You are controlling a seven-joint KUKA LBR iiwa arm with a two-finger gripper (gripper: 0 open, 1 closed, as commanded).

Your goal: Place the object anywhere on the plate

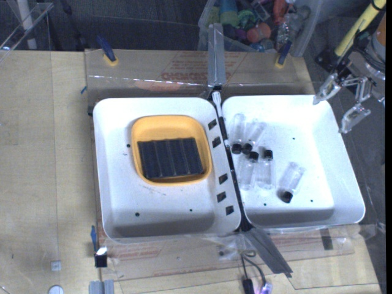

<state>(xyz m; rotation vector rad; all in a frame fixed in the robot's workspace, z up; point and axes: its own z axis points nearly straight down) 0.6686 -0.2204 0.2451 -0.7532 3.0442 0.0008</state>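
Claw [344,106] hangs wide open at the upper right, and those clear vials [257,158] packed together could easily slip before reaching the plate [139,130].

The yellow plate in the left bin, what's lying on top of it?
A dark ribbed rectangular pad lies flat on the yellow rounded-square plate, covering most of its middle. The plate's surface beneath the pad is hidden. The clear plastic vials with black caps sit in the right white bin.

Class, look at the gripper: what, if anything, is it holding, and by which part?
Nothing. The gripper hangs open above the right bin's far corner, apart from the vials.
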